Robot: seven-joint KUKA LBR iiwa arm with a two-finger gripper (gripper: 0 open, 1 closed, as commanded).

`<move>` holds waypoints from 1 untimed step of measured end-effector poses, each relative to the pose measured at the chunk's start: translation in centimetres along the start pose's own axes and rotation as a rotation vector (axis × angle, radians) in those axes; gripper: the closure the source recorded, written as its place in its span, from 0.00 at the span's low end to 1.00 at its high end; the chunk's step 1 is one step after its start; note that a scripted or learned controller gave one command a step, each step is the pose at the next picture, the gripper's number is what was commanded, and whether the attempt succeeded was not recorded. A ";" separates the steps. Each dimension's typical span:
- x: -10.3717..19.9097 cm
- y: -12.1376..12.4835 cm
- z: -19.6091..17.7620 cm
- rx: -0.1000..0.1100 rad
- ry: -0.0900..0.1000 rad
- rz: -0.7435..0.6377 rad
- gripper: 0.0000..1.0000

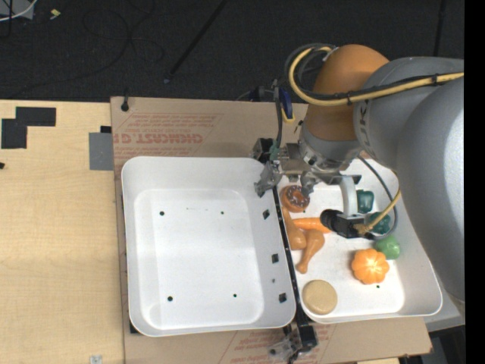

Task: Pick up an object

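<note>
Now | jaws (294,186) state unclear | brown round toy (295,198) just below, right bin (413,298)

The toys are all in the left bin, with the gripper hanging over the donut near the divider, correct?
Not quite. The camera view shows the toys, such as the orange pumpkin, the round cream disc and the donut, in the right bin, not the left bin. The rest stands: the gripper hangs over the donut near the divider.
</note>
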State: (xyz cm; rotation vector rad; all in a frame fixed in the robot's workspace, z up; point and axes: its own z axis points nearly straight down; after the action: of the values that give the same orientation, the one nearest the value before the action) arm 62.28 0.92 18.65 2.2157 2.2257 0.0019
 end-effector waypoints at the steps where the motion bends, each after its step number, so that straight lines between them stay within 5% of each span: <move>1: 5.1 -3.2 -3.4 0.004 0.001 0.000 0.00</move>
State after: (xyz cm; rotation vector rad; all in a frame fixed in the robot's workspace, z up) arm 59.01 5.97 22.06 2.2186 2.2281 -0.0014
